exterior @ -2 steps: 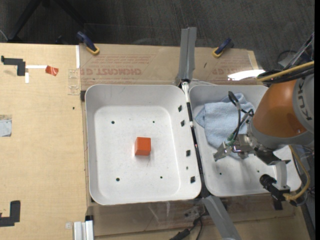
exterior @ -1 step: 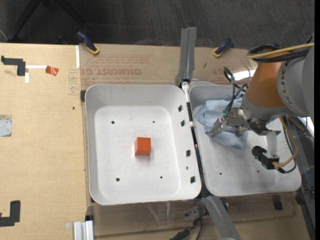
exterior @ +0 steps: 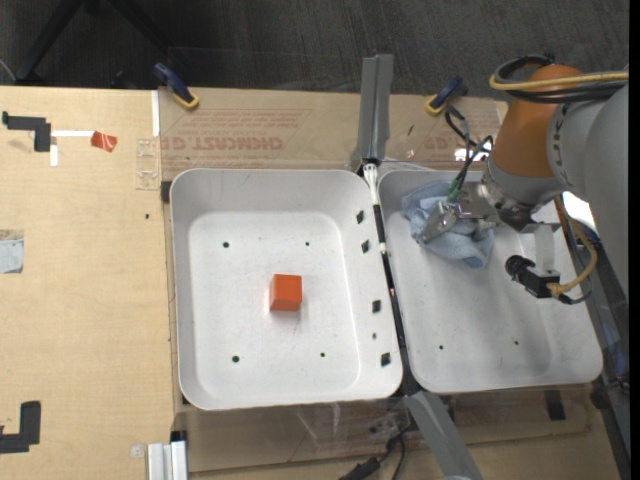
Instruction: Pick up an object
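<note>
An orange-red cube lies near the middle of the left bin. A crumpled pale blue cloth sits in the far left part of the right bin. My gripper reaches in from the right and is down on the cloth, its metal tip against the folds. The cloth's far side bunches up around the tip and hides part of it. The grey arm with its orange band rises behind it at the right.
A grey divider post stands between the bins at the back. Black cables hang off the wrist over the right bin. Cardboard covers the bench to the left, with a small red item on it.
</note>
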### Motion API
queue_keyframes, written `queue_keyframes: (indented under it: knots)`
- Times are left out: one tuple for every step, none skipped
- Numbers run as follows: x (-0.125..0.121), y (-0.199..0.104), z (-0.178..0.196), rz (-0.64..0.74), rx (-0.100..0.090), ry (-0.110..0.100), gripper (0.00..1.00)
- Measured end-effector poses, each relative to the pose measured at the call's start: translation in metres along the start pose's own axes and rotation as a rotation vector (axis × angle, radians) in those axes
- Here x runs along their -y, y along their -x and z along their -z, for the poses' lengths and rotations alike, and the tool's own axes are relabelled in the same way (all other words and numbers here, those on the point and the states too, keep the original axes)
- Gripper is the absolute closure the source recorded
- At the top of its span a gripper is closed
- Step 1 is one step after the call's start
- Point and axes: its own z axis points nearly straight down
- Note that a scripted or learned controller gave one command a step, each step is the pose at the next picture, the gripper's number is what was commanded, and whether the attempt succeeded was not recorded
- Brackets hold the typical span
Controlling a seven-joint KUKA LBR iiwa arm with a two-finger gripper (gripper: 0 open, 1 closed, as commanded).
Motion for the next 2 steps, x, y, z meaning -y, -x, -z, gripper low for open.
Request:
queue_keyframes:
  knots:
    - [0.0,0.0,0.009,0.001,0.0,0.0,1.0]
    - [-0.027,-0.065,0.099,0.012,0.001,-0.001,1.0]
